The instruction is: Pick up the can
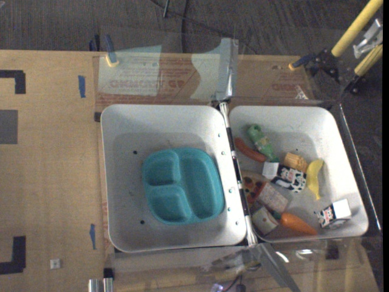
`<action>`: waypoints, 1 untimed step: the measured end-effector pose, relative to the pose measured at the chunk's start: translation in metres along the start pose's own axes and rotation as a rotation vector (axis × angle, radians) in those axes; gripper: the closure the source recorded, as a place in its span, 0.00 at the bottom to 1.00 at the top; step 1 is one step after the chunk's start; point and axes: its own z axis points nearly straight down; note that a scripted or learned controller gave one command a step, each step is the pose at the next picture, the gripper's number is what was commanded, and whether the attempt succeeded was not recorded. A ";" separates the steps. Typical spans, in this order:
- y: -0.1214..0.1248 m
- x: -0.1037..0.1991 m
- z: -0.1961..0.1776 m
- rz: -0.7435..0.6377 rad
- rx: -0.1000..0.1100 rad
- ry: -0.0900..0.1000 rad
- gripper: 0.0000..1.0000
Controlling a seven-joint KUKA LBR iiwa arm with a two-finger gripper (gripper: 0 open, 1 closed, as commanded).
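Gripper state: can't tell from this feed, so I'm planning off the rig layout, with the arm entering from the right. The can [264, 219] is in the right bin [340, 132], in its near-left corner, tight against the wall shared with the left bin [115, 163]. That makes it the far side of the bin from the arm's entry, so I'd reach across the clutter. The can looks tipped, pale round end facing up. I can't call the axis firmly. The orange carrot [298, 224] touches or nearly touches its right side, and a brownish box [273, 196] sits just behind it. The banana [314, 178] and small carton [334, 213] lie along the approach path. The teal divided plate [182, 184] in the left bin is irrelevant.
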 end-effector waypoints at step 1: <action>-0.001 0.000 0.027 0.046 0.007 0.003 0.00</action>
